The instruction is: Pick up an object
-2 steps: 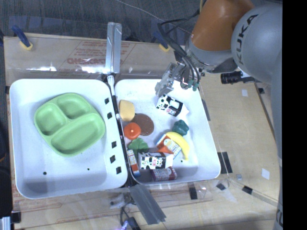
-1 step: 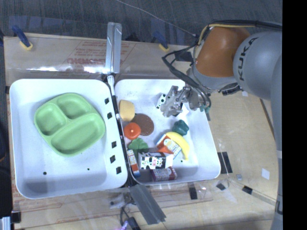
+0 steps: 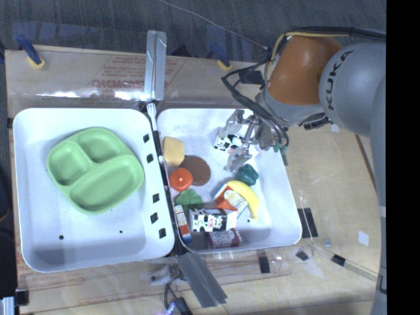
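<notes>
two shallow white bins sit side by side on the tabletop; the right bin [image 3: 279, 195] holds a jumble of toy food. the pincer [image 3: 241, 140] hangs over its upper part, just beside a small black-and-white cow-patterned toy [image 3: 226, 143]; whether it grips anything, i cannot tell. that toy looks light, hard and smooth, likely slippery, best pinched across its narrow body. a plastic banana [image 3: 246, 197] lies lower right.
</notes>
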### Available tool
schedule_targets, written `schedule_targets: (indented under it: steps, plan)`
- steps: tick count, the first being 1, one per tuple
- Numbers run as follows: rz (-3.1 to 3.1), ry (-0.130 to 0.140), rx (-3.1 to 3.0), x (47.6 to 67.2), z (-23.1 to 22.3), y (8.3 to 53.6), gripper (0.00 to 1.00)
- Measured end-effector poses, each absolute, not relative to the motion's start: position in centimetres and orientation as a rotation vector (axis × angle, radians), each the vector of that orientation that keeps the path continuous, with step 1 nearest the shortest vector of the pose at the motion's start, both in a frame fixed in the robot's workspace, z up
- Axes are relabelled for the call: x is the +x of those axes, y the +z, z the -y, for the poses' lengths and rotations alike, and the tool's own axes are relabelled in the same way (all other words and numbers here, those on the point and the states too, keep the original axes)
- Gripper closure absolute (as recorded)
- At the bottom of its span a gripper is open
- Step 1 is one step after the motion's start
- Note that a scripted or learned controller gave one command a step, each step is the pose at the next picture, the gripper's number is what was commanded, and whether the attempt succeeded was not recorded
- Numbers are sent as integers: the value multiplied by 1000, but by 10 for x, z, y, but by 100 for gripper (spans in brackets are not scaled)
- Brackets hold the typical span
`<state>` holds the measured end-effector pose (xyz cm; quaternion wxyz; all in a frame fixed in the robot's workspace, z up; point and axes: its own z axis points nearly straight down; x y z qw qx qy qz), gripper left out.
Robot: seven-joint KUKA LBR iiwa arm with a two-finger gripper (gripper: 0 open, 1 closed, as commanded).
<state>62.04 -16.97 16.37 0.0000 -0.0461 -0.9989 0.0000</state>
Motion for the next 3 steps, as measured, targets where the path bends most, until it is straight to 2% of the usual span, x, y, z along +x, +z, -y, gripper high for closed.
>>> schedule_targets:
  steps: [1,2,3]
  plan:
    - [3144,2,59,647,209,140,0]
    - [3105,4,520,659,163,96,0]
    - [3021,6,879,633,209,146,0]
